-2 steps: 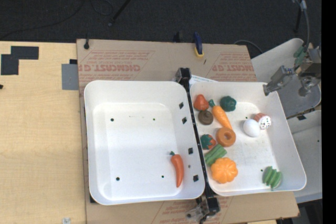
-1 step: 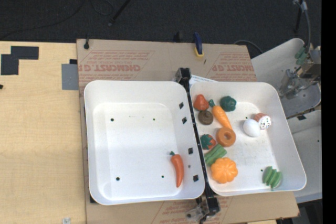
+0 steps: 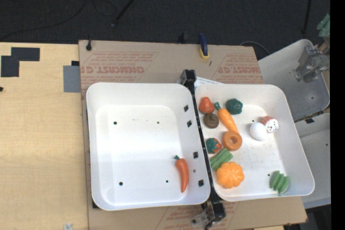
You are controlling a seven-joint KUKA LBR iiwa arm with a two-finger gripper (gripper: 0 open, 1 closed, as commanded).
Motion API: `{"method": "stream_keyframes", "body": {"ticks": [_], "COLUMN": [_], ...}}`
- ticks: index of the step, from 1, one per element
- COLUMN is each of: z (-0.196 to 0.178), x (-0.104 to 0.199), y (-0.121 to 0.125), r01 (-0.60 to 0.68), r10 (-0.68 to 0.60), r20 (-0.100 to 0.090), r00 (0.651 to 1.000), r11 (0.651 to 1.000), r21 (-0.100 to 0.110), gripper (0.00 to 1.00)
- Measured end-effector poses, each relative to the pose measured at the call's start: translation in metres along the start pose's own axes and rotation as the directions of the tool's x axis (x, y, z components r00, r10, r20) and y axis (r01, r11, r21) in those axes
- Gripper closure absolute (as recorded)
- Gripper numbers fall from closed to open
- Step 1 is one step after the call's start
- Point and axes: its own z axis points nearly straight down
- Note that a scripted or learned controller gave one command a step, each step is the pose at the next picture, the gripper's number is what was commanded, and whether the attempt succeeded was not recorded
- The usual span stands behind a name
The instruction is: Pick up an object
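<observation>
The end effector (image 3: 311,62) sits at the far right, beyond the right bin (image 3: 294,116) — whether it is wide or narrow I cannot tell. The toys lie well apart from it: carrot (image 3: 228,120), pumpkin (image 3: 230,175), white egg (image 3: 259,131) — and a red chili (image 3: 183,173) in the left bin (image 3: 108,99).

A left white bin (image 3: 135,95) and a right white bin (image 3: 294,140) touch along their inner rims on a cardboard sheet (image 3: 140,62) over the wooden bench (image 3: 38,143). Perhaps a blue clamp (image 3: 204,46) grips the sheet's far edge.
</observation>
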Motion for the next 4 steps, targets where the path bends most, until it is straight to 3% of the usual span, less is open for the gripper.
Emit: {"method": "stream_keyframes", "body": {"ticks": [1, 2, 3, 4], "z": [0.248, 0.065, -0.002, 0.151], "x": [0.03, 0.093, 0.158, 0.179], "y": [-0.008, -0.015, -0.013, -0.017], "r01": [-0.006, 0.001, -0.001, -0.007], "r10": [0.006, -0.001, 0.001, 0.007], "r20": [-0.001, -0.002, -0.001, 0.003], "r00": [1.0, 1.0, 1.0, 1.0], "r11": [0.999, 1.0, 1.0, 1.0], "r21": [0.031, -0.002, 0.008, 0.024], "gripper": [1.0, 1.0, 1.0, 1.0]}}
